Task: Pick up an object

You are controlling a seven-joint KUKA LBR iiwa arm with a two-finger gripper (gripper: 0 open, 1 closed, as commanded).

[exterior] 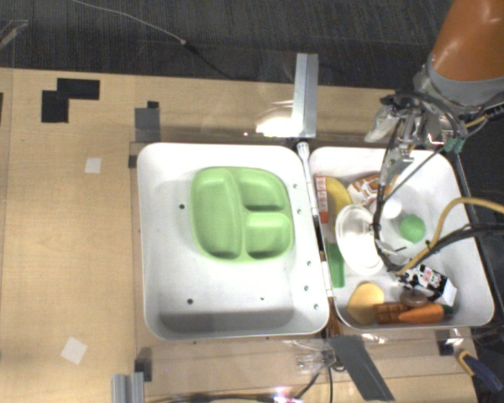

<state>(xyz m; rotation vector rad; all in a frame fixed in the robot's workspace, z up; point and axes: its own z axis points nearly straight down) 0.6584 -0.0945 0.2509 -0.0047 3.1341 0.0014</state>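
Right white bin (pixel 475 296) holds the candidates, crowded together: a yellow banana-shaped toy (pixel 338 196) near the far left corner, a white round bowl (pixel 357 235) at centre, a green ball-like piece (pixel 412 227) just right of it, a yellow-orange rounded fruit (pixel 366 297) and an orange carrot-shaped piece (pixel 420 314) along the near wall, a small black-and-white carton (pixel 428 282) just above the carrot. A green stick-shaped item (pixel 335 267) lies against the left wall.

Left white bin (pixel 160 242) carries a light green three-compartment plastic tray (pixel 239 212), lying flat.

Handling judgement: all look like light, stiff plastic play food; smooth and likely slippery. Bowl offers a thin rim to pinch. Banana and carrot are best taken across the narrow middle. Round fruit may roll out of a pinch.

Arm: grey wrist with orange band (pixel 479 15) sits over the far right corner of the right bin. End effector (pixel 401 137) hangs above the bin's far edge, apart from the objects; whether it is spread or pressed together I cannot tell. Cables loop down over the bin.
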